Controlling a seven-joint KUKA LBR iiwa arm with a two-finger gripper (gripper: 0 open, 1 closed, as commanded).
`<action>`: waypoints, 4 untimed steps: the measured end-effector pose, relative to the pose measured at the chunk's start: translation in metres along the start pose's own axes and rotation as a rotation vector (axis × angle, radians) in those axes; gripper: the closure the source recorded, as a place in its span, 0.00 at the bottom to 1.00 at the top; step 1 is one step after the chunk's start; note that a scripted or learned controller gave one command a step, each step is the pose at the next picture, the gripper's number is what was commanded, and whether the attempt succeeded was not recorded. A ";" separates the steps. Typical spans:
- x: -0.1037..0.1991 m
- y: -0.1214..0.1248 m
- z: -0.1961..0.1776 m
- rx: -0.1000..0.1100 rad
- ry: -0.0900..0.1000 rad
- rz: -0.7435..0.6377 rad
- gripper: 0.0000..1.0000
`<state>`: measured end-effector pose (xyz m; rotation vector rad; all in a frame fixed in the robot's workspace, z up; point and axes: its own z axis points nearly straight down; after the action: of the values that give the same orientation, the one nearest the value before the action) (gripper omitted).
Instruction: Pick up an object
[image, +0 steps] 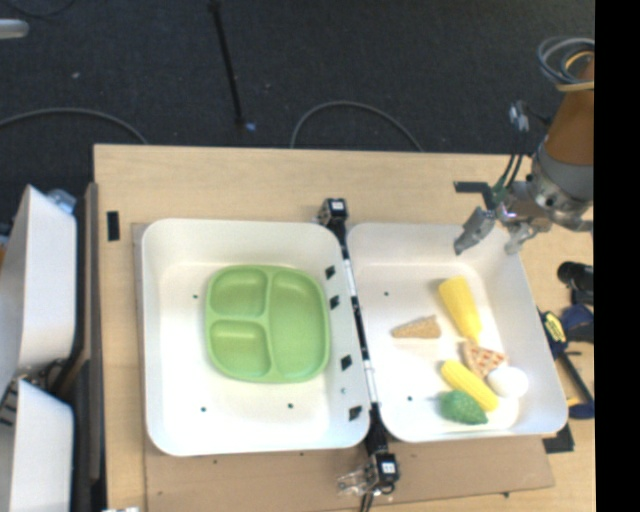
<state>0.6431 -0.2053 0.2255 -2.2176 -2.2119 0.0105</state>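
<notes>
The camera view is showing me the left bin (170, 400), which is carrying a green divided plate (267, 323) in its middle. The gripper (495, 232) is hanging over the right bin (400, 250), at its far right corner, with fingers apart and nothing between them. The corn cob (459, 306), my likely target, is lying just in front of the claw. I am worrying about the near right corner: the banana (470, 385), pizza slice (484, 358), white egg (510, 381) and broccoli (462, 408) are crowding together, so the fingers may push them.
</notes>
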 end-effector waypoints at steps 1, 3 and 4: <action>0.000 0.003 -0.009 -0.013 -0.003 -0.004 0.00; 0.005 0.003 0.078 -0.010 -0.003 -0.006 0.00; 0.005 0.003 0.127 -0.009 -0.003 -0.005 0.00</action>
<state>0.6447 -0.2004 0.0982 -2.2178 -2.2241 0.0038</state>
